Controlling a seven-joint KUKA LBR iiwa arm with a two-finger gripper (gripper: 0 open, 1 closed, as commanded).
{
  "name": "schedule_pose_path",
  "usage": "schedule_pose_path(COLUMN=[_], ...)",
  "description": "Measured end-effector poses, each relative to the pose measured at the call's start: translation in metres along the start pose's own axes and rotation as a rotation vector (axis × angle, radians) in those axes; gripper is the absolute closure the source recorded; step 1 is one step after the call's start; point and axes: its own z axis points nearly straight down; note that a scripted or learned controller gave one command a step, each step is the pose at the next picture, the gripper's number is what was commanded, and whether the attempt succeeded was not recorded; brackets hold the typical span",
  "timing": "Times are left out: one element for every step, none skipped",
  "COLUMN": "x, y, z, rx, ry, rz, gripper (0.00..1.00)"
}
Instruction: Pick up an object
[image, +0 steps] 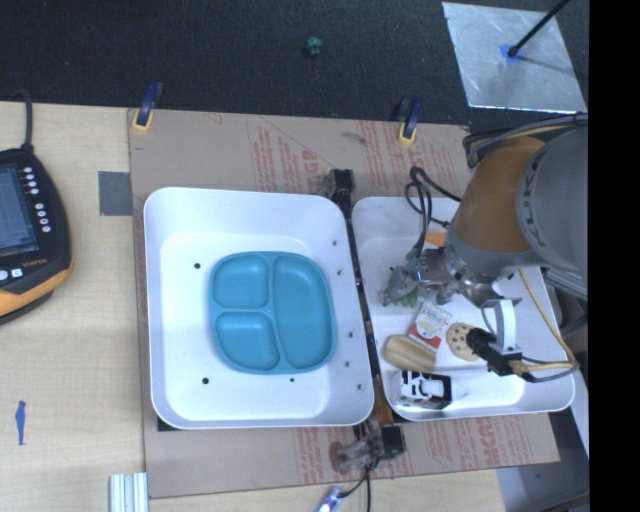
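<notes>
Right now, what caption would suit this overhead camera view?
Robot arm reaching into the cluttered right bin; blue divided plate in the left bin.

- The arm (555, 190) is showing a smooth, rounded grey shell, bulky and curved like a barrel.
- A wide orange band (495, 195) is wrapping the arm just above the wrist, its surface catching a dull shine.
- Black cables (425, 195) are looping out beside the orange band in thin curves.
- A thin yellow cable (550, 315) is trailing along the lower part of the arm.
- The wrist (470, 270) is looking darker and busier, with small grey and black metal parts crowding together; finer details are blurring too much to tell.
</notes>
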Motion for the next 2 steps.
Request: schedule_pose_path(x=[-0.001,0.095], y=[0.000,0.040], z=[-0.011,-0.101], rx=[0.001,-0.003], ry=[-0.002,0.002], rz=[-0.002,0.001], gripper=[1.00,1.00])
